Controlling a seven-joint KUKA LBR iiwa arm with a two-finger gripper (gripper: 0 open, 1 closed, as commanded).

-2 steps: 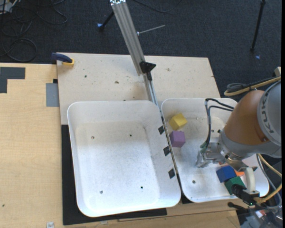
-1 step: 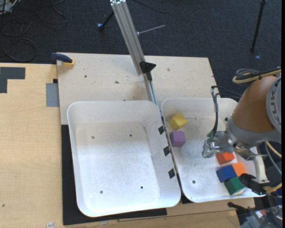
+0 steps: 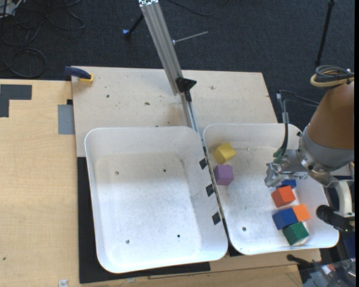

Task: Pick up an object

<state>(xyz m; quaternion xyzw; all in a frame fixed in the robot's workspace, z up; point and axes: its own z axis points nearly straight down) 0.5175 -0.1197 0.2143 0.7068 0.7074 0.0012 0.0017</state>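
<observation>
Arm low over the right bin, its gripper just above a red-orange cube.

The left bin is white with small dark specks on its floor. In the right bin, near the divider, a yellow cube sits tilted, and a purple cube is just below it, almost touching. Further right, the gripper hangs over the red-orange cube; its metal parts hide the cube's top edge, and I cannot tell if the fingers are open or closed. Below are an orange cube, a blue cube and a green cube, packed closely together. The arm enters from the right, its orange band large and partly cut off by the frame.
</observation>
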